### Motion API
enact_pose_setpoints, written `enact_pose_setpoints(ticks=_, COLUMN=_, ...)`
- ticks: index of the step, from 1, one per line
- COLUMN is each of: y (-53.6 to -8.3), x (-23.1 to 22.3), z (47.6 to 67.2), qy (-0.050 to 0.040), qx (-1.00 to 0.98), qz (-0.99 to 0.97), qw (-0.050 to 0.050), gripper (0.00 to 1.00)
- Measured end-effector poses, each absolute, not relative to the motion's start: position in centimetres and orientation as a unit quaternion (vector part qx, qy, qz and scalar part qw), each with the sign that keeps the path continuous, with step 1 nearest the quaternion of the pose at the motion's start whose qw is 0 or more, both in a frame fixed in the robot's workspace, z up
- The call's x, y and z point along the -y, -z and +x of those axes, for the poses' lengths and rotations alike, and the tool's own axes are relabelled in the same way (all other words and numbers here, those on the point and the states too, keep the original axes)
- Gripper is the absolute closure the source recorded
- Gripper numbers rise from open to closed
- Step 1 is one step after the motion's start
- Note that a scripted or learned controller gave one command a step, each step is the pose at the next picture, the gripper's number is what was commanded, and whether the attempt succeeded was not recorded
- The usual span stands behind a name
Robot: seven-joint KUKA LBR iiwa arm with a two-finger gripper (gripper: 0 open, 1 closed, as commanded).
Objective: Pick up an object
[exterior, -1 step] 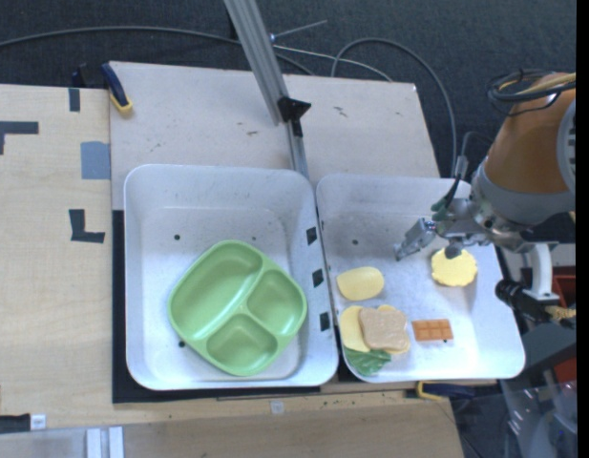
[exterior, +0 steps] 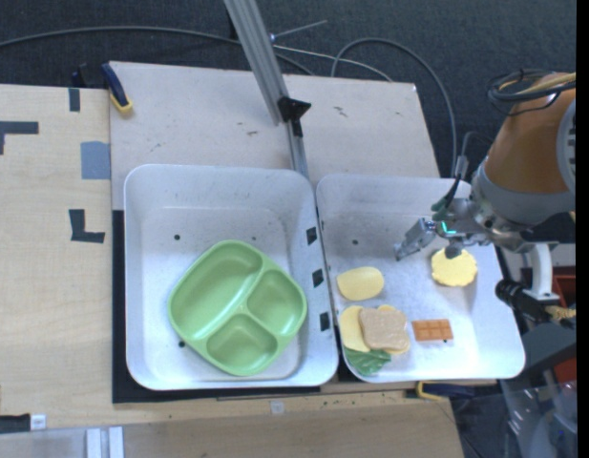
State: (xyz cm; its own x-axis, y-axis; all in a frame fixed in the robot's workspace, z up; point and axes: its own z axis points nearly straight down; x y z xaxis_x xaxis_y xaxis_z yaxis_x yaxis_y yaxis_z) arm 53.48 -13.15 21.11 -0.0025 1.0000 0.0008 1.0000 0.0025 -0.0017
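Grey metal fingers of the gripper [exterior: 435, 238] hang over the right bin [exterior: 485, 356], spread apart as far as I can make out, with nothing between them. I see a round yellow piece [exterior: 454, 269] just beside them, a pale yellow lump [exterior: 360, 282] nearer the divider, then a sandwich [exterior: 378, 332] and an orange wafer [exterior: 431, 330]. A green divided plate [exterior: 238, 306] sits in the left bin [exterior: 141, 256].

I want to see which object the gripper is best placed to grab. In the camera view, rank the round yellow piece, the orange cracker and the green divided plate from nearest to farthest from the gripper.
1. Round yellow piece, right bin, just right of the gripper.
2. Orange cracker, right bin, toward the front edge.
3. Green divided plate, left bin, across the divide.
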Motion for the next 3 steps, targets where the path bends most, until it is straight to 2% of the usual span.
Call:
enact_pose_setpoints(ticks=2, y=-9.3, x=13.1, z=53.1, qy=-0.0023, qx=0.708, qz=-0.707, qw=0.003, gripper=0.00)
enact_pose_setpoints(ticks=3, y=-10.5, x=13.0, z=53.2, qy=-0.0011, qx=0.708, qz=-0.706, qw=0.002, gripper=1.00)
